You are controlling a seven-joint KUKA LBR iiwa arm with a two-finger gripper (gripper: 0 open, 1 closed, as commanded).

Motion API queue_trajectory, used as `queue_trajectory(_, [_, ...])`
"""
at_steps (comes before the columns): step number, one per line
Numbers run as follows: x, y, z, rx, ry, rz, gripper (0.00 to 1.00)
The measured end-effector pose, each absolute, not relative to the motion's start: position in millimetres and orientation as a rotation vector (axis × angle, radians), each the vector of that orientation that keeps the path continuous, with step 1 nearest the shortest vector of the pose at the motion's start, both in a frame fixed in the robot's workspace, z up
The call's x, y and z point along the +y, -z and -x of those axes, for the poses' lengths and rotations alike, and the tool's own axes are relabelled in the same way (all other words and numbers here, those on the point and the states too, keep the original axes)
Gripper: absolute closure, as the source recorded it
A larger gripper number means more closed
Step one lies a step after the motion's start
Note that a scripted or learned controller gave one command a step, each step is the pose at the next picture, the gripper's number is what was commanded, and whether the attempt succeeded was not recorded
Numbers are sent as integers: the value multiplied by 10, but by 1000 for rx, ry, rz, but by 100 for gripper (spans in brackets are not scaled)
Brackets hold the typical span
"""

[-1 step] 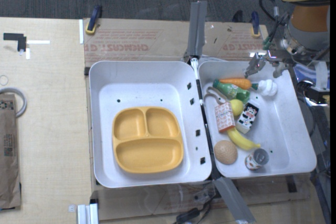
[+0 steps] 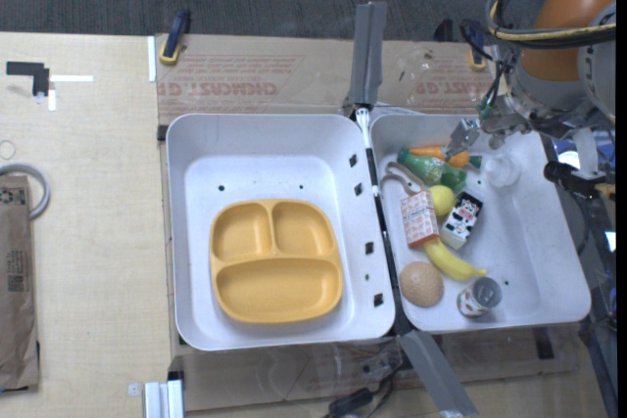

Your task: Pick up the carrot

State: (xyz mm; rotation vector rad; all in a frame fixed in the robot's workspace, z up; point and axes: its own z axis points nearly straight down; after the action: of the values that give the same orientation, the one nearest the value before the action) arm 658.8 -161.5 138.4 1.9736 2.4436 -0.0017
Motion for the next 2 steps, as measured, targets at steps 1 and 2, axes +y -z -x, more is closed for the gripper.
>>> queue_trajectory(1, [-1668, -1089, -6665, 2603, -17, -1723, 0])
queue_trajectory(2, [-1953, -942, -6603, 2502, -2, -1890, 0])
